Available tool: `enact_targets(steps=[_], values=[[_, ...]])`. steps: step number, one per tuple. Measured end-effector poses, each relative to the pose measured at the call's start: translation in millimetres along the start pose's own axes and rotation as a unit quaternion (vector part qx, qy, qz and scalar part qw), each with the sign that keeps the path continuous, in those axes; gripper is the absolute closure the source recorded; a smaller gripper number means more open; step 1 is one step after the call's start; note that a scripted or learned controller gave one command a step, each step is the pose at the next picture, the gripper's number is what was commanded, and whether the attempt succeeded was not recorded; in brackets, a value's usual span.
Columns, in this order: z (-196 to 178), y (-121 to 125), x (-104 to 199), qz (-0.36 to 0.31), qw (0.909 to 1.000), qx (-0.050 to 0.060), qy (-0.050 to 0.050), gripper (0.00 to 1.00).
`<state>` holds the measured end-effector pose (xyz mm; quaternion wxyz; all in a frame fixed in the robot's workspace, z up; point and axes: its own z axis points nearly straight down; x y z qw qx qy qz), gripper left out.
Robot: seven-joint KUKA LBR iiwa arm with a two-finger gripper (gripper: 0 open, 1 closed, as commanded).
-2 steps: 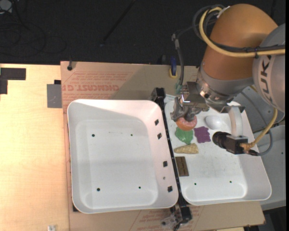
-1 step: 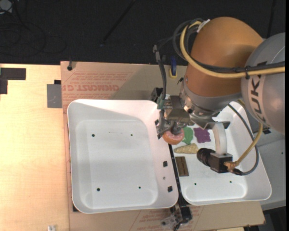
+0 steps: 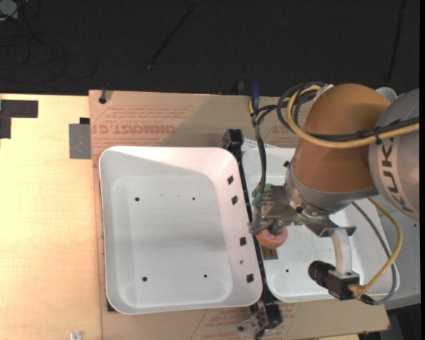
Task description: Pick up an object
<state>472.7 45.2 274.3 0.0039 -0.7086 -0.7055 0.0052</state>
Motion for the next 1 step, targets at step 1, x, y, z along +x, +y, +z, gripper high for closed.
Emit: enact_targets(steps=[1], values=[[-13.9, 18.3, 45.5, -0.004, 1.0000, -0.005, 0.001, 1.00]])
